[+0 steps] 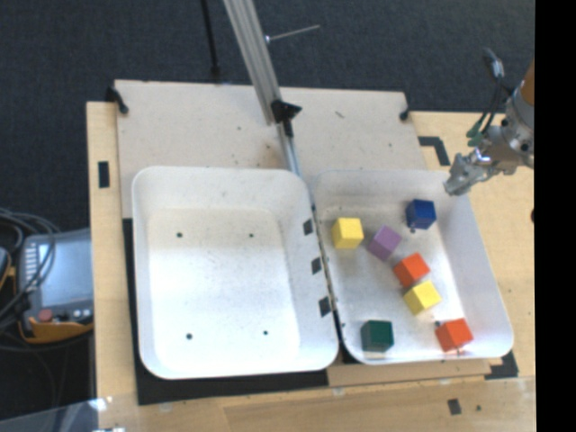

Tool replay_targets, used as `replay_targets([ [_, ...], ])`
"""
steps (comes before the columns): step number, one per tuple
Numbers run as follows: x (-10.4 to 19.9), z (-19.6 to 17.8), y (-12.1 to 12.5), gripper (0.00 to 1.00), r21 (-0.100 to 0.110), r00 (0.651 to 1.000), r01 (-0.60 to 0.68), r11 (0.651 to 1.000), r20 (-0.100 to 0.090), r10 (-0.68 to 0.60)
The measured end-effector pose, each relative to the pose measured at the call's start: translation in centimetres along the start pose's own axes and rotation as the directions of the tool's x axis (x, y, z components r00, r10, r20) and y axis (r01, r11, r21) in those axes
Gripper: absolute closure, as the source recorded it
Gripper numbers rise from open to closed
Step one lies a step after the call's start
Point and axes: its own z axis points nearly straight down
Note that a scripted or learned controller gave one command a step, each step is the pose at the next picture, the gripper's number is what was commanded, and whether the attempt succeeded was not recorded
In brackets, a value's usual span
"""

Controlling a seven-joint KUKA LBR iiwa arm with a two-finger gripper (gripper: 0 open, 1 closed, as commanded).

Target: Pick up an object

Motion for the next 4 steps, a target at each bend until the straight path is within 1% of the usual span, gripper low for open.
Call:
replay_targets([
  [1,4.3,1.5,-1.7,1.00,0.008,1.000,0.001,1.000,-0.002,-0.001],
  [2,8.7,2.9,-3.5,1.00,0.008,1.000,0.001,1.000,-0.002,-0.001],
  [3,14.2,2.4,-4.9,1.00,0.007,1.000,0.003,1.000,-0.004,-0.003],
  [4,19.7,2.9,-6.5,1.00,0.008,1.000,0.003,1.000,-0.004,-0.003],
])
